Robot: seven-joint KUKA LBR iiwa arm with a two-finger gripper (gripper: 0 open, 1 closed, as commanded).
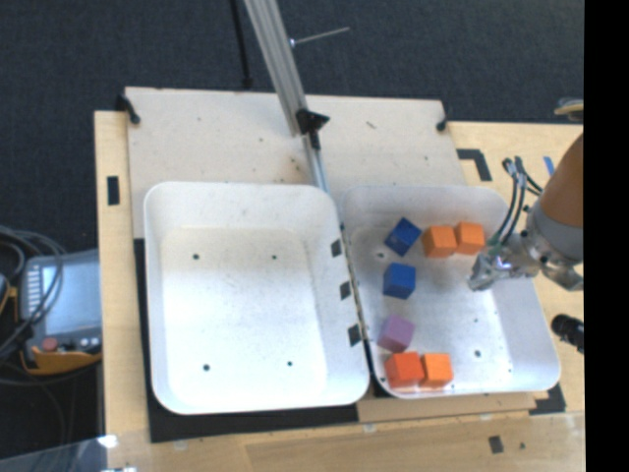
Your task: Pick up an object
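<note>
Over the right bin

My fingers [484, 273] hang just below the 2 orange blocks [454, 239]; I cannot tell their spread.

the arm reaches in from the camera view's right edge, its orange band showing at the top right; below the band sits the grey wrist, cables looping along its left side; the gripper [484, 271] points left and slightly down; its tip looks blurred and pale
</note>
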